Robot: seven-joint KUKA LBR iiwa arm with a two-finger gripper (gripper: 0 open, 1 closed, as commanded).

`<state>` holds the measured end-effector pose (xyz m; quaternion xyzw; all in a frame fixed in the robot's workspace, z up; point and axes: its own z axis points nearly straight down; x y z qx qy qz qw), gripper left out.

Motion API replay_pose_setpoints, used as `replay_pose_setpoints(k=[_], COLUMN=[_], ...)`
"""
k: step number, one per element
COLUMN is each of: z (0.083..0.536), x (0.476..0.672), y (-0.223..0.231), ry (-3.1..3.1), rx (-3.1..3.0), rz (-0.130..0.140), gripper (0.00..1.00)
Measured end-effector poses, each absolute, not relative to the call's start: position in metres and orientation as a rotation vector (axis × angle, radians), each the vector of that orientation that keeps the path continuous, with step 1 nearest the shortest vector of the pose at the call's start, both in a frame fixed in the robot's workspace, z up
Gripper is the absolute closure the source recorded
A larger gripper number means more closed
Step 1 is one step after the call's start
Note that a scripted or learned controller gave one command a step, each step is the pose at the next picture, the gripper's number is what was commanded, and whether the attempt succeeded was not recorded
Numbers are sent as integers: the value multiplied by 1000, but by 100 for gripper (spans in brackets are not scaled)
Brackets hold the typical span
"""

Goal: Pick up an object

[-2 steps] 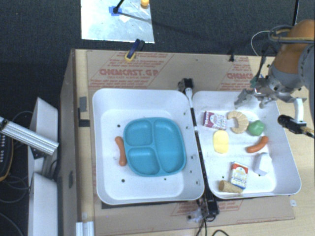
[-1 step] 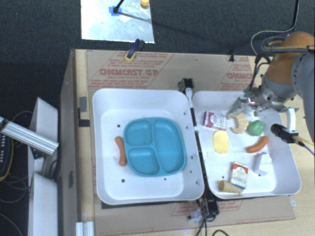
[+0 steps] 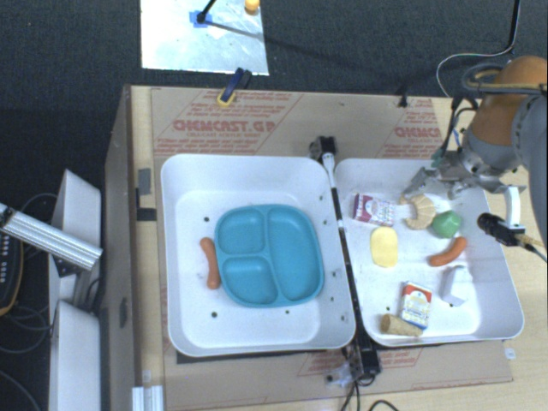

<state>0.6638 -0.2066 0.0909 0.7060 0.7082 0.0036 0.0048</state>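
Grey arm [image 3: 514,135] with orange band, thin cables above, metallic tool [image 3: 431,181] at its end.

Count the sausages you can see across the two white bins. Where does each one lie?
2. One sausage lies in the left bin, just left of the blue tray. The other sausage lies in the right bin, below the green ball. None seems hidden.

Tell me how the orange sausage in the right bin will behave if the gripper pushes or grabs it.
The orange sausage is a rounded, slightly curved cylinder lying flat, so a sideways push would probably roll or spin it. It looks like smooth toy plastic, likely light and slippery between fingers. The green ball sits close above it, so a nudge may knock that too.
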Motion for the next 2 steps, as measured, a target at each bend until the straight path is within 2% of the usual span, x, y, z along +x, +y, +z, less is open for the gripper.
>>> replay_pose_setpoints(k=[1, 2], z=[135, 103], x=[670, 660], y=[-203, -179], ry=[2223, 2226], rx=[2213, 2215], rz=[4, 2], gripper=[0, 0])
